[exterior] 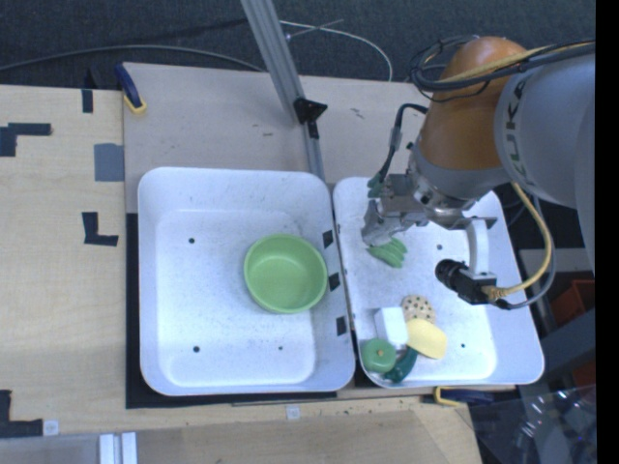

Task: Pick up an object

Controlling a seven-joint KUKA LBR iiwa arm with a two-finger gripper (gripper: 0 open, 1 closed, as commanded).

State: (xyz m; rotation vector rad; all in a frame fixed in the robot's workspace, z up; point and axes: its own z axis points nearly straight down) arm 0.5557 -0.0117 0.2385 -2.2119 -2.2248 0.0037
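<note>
- The grey two-finger gripper (pixel 385 232) sits low in the right white bin (pixel 513 356), toward its upper-left corner, directly over a small green soft-looking object (pixel 391 252).
- The green object pokes out just at 6 o'clock from the fingertips. Whether it is actually pinched between them or only lying beneath them is not clear, so I cannot tell how wide the tool stands.
- Judged step: closing on this green piece and lifting it. To do that well, the fingers should straddle the piece squarely, not clip its edge, and the lift should go straight up, since the bin's dividing wall lies close at 9 o'clock.
- Other candidates cluster at 5 o'clock from the gripper, near the bin's lower-left corner: a yellow rounded block (pixel 427 339), a speckled tan round piece (pixel 417 306), a white cube-like piece (pixel 392 323) and a green-and-teal toy (pixel 385 358). They touch one another, so the lone green piece is likely the easier grasp.
- The left white bin (pixel 164 259) holds a light green round bowl (pixel 284 274), well apart at 8 o'clock.
</note>
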